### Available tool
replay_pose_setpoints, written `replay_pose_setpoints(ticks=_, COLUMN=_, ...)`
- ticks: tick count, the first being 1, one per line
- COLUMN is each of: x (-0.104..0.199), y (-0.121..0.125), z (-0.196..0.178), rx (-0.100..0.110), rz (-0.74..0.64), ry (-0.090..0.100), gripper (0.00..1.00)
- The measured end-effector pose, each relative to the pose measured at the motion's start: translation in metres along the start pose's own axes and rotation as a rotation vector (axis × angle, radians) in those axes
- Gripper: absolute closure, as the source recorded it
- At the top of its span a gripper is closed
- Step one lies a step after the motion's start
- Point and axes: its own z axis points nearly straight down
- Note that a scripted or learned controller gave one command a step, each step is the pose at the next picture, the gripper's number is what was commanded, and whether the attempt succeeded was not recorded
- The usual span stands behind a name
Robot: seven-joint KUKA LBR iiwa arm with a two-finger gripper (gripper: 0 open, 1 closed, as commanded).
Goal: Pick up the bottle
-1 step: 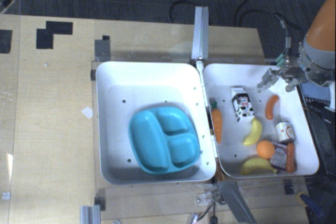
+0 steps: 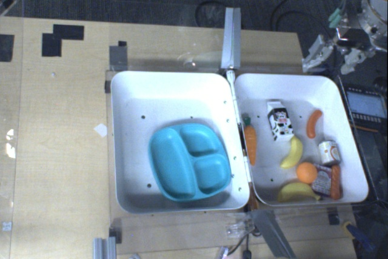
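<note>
The bottle [image 2: 279, 121] is small and white with a black cow-patch label. It lies in the upper middle of the right bin [image 2: 330, 87]. My gripper [image 2: 334, 57] hangs at the far right, above the bench just beyond that bin's back right corner. Its two fingers are spread apart with nothing between them. It stands well away from the bottle, up and to the right of it.
Also in the right bin are a carrot [image 2: 250, 141] by the left wall, a red sausage [image 2: 313, 123], two bananas [image 2: 293, 153], an orange [image 2: 307, 173], a small can [image 2: 328, 151] and a dark packet [image 2: 328, 182]. A blue divided plate [image 2: 189, 161] lies in the left bin [image 2: 130, 130].
</note>
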Motion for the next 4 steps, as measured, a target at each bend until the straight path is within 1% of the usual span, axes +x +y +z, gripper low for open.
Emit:
replay_pose_setpoints(ticks=1, x=0.015, y=-0.015, z=-0.035, rx=0.000, rz=-0.114, ry=0.000, gripper=0.00)
replay_pose_setpoints(ticks=2, x=0.033, y=-0.028, z=-0.034, rx=0.002, rz=-0.239, ry=0.000, gripper=0.00)
replay_pose_setpoints(ticks=3, x=0.125, y=0.026, z=-0.033, rx=0.004, rz=0.018, ry=0.001, gripper=0.00)
replay_pose_setpoints(ticks=4, x=0.125, y=0.026, z=-0.033, rx=0.004, rz=0.017, ry=0.001, gripper=0.00)
